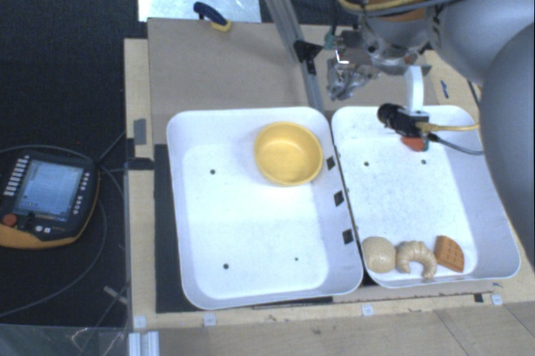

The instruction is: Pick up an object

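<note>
A yellow bowl (288, 152) sits upright at the back right of the left bin (217, 262). In the right bin (418, 204), along the front wall, lie a pale round bread roll (379, 253), a curved croissant (417, 256) and a small brown waffle piece (449, 252), side by side. My gripper (344, 83) hangs high over the far left corner of the right bin, just beyond its back rim, well away from the food pieces and to the right of the bowl. Nothing shows between its fingers.
A metal pole (284, 12) slants down behind the bins, close to the gripper's left. A teach pendant (42, 195) lies on the dark floor at left. A blue and yellow clamp (211, 15) rests on the cardboard at the back.
</note>
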Controlling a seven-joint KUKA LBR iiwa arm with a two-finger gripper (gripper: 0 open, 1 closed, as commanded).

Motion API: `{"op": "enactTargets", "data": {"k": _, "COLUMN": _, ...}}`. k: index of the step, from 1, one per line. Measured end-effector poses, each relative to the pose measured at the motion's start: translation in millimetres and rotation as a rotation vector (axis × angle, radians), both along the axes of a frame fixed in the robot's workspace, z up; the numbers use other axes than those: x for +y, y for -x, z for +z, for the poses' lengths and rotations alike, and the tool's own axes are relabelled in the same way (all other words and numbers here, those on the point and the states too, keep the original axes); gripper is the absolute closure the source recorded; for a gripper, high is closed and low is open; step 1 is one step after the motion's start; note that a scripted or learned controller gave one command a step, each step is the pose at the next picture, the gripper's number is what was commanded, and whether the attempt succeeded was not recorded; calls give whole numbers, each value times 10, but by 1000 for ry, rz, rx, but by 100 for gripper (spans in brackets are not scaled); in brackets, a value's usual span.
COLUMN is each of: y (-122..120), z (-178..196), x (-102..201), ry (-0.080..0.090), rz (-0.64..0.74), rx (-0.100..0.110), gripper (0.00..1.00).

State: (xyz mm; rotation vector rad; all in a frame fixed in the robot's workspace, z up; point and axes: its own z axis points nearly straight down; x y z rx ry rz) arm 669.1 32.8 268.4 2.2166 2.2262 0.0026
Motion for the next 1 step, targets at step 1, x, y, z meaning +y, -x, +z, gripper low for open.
{"op": "enactTargets", "data": {"k": 1, "y": 47, "z": -13, "x": 562, "ry": 0, "rz": 1, "rx": 0, "gripper": 100}}
